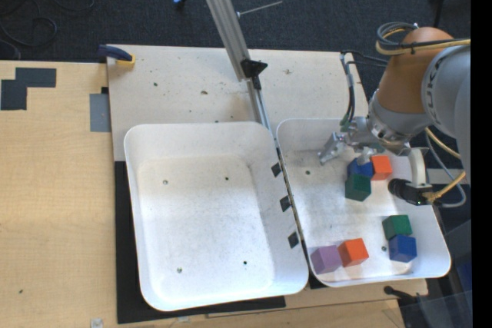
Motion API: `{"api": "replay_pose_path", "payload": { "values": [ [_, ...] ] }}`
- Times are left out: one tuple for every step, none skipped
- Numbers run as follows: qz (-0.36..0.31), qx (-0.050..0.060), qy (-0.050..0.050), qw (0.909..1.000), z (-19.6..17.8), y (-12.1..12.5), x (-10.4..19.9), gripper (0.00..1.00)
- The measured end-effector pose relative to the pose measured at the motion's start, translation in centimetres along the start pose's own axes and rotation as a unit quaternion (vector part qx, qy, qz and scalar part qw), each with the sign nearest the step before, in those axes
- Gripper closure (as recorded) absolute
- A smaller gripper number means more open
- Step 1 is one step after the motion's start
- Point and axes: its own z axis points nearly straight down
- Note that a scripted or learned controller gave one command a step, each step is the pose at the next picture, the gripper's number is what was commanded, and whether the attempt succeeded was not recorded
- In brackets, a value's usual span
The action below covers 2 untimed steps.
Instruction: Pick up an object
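Dark carpet with loose cables lies beyond the pale table (184,84), and a slanted aluminium bar (228,21) reaches down to the seam where the two white bins meet. On the left the left bin (146,157) shows a speckled floor; on the right the right bin (307,200) carries all the blocks. I reach in from the right, my grey arm with its orange band (411,81) bent over that bin's far half, and my jaws (344,146) hang low near its upper middle. Whether my jaws are parted or closed I cannot tell from this angle, and I see nothing between them. Just beside them sit a blue block (360,169), an orange block (381,167) touching its right side, and a dark green block (357,189) just in front of the blue one. Well apart, toward the near right corner, a second green block (397,226) rests against another blue block (402,247). Along the near wall a purple block (326,259) and a second orange block (354,251) sit side by side, touching.
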Motion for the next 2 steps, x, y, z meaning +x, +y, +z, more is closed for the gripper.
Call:
{"api": "replay_pose_path", "payload": {
  "values": [
    [0.003, -0.001, 0.000, 1.0000, -1.2, 0.1, -0.1, 1.00],
    [0.003, -0.003, -0.001, 1.0000, -7.2, -0.4, -0.9, 1.00]
  ]
}}
